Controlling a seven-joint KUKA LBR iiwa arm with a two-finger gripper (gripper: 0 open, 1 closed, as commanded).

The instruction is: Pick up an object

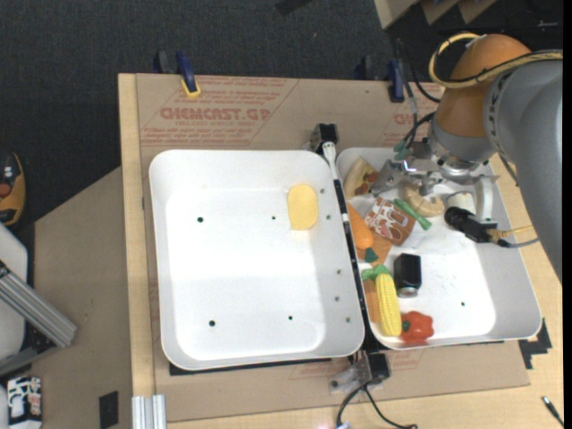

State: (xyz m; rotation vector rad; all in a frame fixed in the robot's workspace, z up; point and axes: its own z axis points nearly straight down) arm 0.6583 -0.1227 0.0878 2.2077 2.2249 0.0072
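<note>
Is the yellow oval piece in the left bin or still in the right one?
In the left bin. The yellow oval piece lies flat on its white floor near the divider, apart from the other items.

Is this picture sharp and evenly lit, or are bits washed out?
Camera view: the white bins are bright, nearly washed out, with soft shadows along their walls; the yellow piece and corn cob read fairly crisp; the arm's orange band looks slightly soft; the surrounding floor is dim.
</note>
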